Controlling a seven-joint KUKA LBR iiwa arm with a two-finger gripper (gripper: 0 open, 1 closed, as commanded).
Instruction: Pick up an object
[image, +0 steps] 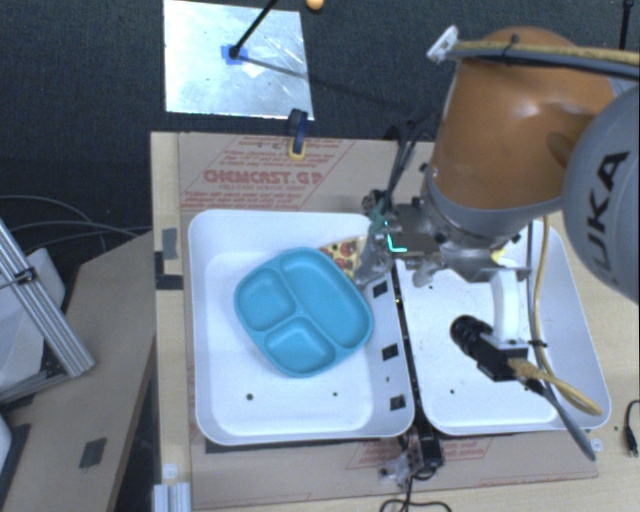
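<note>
Blue divided plate (302, 311) in the left bin (225, 405).
My gripper (375, 250) hovers at its far edge, grip unreadable; that shallow rim could slip away.

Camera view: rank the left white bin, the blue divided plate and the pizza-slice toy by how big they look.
1. Left white bin, largest.
2. Blue divided plate, lying in that bin.
3. Pizza-slice toy, smallest as seen, though the plate and the arm cover part of it, so its full size is unsure.
</note>
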